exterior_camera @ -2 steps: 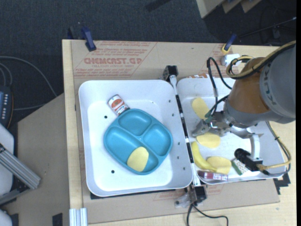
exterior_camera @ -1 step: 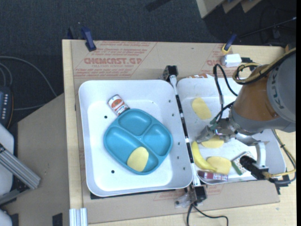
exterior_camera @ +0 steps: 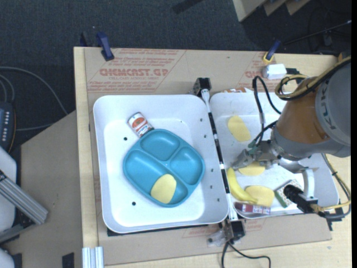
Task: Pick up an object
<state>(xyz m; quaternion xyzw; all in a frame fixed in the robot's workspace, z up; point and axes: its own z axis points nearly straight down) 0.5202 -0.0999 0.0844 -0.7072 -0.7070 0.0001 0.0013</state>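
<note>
The arm (exterior_camera: 309, 121) reached in from the right and hung low over the right bin (exterior_camera: 329, 186), its pincer (exterior_camera: 252, 156) down among the yellow pieces lying there. Whether the pincer stood open or closed could not be told from this slant, since the wrist hid most of it, and nothing could be seen held in it.

Just beside the pincer lay a small yellow piece (exterior_camera: 252, 170); above it, nearer the bin's far end, sat a yellow oval piece (exterior_camera: 239, 129). Below lay a banana (exterior_camera: 235, 185) along the bin's left wall, touching a yellow lemon-like lump (exterior_camera: 260, 194), with a flat packet (exterior_camera: 252, 208) at the near edge.

In the left bin (exterior_camera: 111, 166) a blue divided plate (exterior_camera: 163, 165) carried another yellow piece (exterior_camera: 164, 188) in its near compartment, and a small can (exterior_camera: 139, 124) lay beside the plate's far corner. These were well apart from the arm.

By my judgement the task was at the approach or grasp stage: the arm was lowered over a likely target, the small yellow piece, but every object rested on the bin floor. Securing one and lifting it clear remained to be done
</note>
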